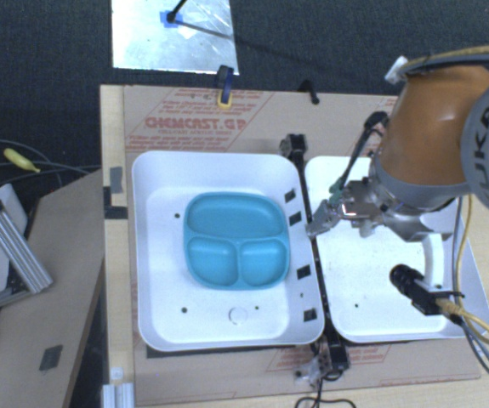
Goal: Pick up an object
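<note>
A blue divided plate [234, 238] with three compartments lies flat in the middle of the left white bin [161, 195]. My gripper [322, 222] hangs below the orange and grey wrist [431, 134], over the left edge of the right bin [355, 313], close to the divider between the two bins. It is to the right of the plate and apart from it. I see nothing held in it. The wrist hides much of the right bin's floor.
A small clear round disc [238, 315] lies near the left bin's front wall. A black fitting [414, 289] with a yellow cable hangs over the right bin. Black clips [297, 219] run along the divider. A foil sheet [174, 22] lies beyond the bench.
</note>
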Controlling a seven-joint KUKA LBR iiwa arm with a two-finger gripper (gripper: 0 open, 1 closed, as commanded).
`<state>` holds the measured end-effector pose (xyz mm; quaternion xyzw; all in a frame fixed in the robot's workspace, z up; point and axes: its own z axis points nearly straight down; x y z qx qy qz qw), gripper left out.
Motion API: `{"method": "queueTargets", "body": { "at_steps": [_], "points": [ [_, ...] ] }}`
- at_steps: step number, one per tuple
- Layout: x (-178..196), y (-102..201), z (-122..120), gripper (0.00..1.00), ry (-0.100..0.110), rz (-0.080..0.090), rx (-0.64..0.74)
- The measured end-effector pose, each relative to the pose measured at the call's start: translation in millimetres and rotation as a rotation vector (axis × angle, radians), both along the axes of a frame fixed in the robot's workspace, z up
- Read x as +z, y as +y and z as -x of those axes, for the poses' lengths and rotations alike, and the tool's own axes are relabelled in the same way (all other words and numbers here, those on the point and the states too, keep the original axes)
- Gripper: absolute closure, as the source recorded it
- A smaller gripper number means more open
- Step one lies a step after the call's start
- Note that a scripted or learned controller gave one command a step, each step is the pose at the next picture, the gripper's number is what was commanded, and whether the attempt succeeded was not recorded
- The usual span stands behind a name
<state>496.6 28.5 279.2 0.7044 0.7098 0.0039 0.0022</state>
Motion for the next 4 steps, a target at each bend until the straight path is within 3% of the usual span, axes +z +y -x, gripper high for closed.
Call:
{"method": "queueTargets", "body": {
  "at_steps": [1,2,3,4],
  "points": [
    [133,66,9,0.00,-0.008,-0.004,0.006],
    [136,62,9,1.00,0.002,0.001,0.002],
    [187,111,10,1.00,0.002,0.000,-0.001],
    [111,142,-7,1.00,0.012,0.003,-0.001]
  ]
}}
